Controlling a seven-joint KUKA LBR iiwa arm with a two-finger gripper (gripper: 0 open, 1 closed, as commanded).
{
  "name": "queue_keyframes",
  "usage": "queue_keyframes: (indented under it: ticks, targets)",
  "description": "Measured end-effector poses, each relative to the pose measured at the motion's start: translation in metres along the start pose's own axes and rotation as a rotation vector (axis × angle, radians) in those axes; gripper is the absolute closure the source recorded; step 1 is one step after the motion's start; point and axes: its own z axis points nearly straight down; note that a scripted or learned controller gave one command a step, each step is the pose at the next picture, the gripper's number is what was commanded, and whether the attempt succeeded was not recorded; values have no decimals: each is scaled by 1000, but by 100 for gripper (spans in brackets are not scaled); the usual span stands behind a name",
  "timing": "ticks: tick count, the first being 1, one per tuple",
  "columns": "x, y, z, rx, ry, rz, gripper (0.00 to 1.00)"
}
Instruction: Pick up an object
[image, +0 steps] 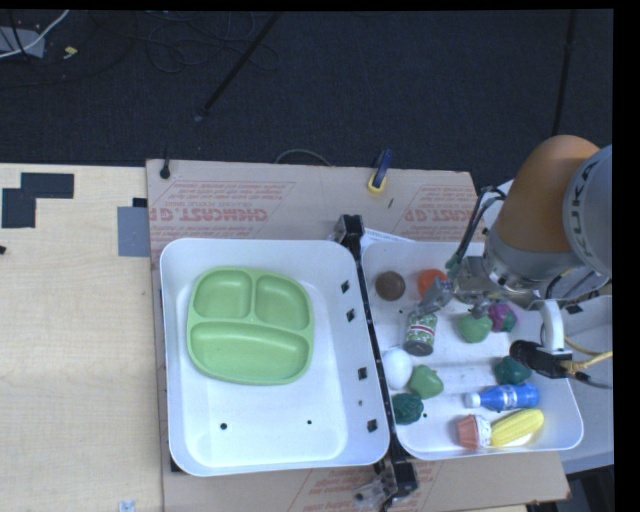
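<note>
Broadly, I read the worktop (80, 330) first, then the left bin (260, 430) with its green sectioned plate (250, 325), then the right bin (570, 425) crowded with small toys. My arm (555, 205) comes in from three o'clock and the claw (440, 292) hangs low at the bin's centre; I cannot tell how it is set. Just at its seven o'clock stands a small tin (421, 332), tilted. I judge it light, stiff and rather slick, so it is best pinched across its round sides. A brown ball (390, 286) at nine o'clock would likely roll away.
</note>
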Motion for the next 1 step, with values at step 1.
queue_keyframes:
  ticks: [1]
  targets:
    - [-8, 1, 51, -1, 0, 0, 0]
